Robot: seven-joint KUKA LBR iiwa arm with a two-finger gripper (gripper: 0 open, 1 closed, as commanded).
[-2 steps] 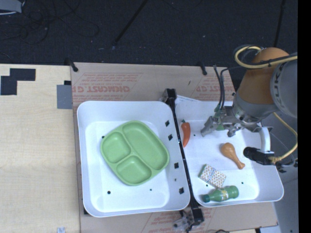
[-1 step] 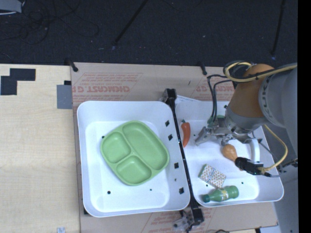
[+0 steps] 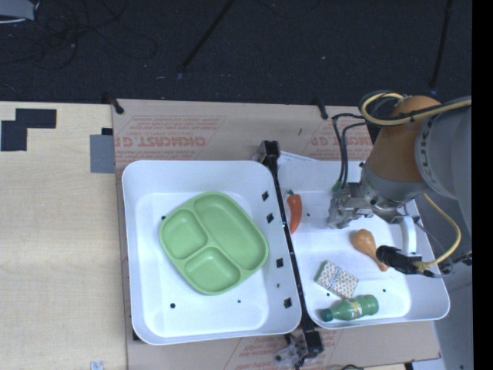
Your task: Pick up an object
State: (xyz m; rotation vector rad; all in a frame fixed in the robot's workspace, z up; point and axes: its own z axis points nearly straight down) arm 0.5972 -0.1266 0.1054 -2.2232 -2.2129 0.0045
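Far to the left of the end effector, the left bin [image 3: 139, 206] holds a green divided plate [image 3: 213, 242], lying flat and well apart from anything the arm could reach for at this moment. Closer in, just past the divider between the bins and still left of the end effector, an orange-red pepper-like piece [image 3: 294, 211] lies against the right bin's [image 3: 435, 303] inner wall. The end effector [image 3: 344, 216] itself hangs low over the floor of the right bin, pointing down at bare white surface; from this slant its tips blur into the wrist hardware, so I cannot tell whether they are apart or together, and nothing is seen between them. Just to its right and slightly nearer the camera lies an orange drumstick-shaped toy [image 3: 367, 243], probably the nearest candidate for the pick. Below the end effector, toward the bin's front edge, sit a small patterned packet [image 3: 337, 279] and a green bottle [image 3: 351, 308] lying on its side. The step in hand looks like the approach or descent, with no object secured yet. The next move calls for centring over one chosen object, most likely the drumstick toy, then lowering and closing squarely across its narrow part.
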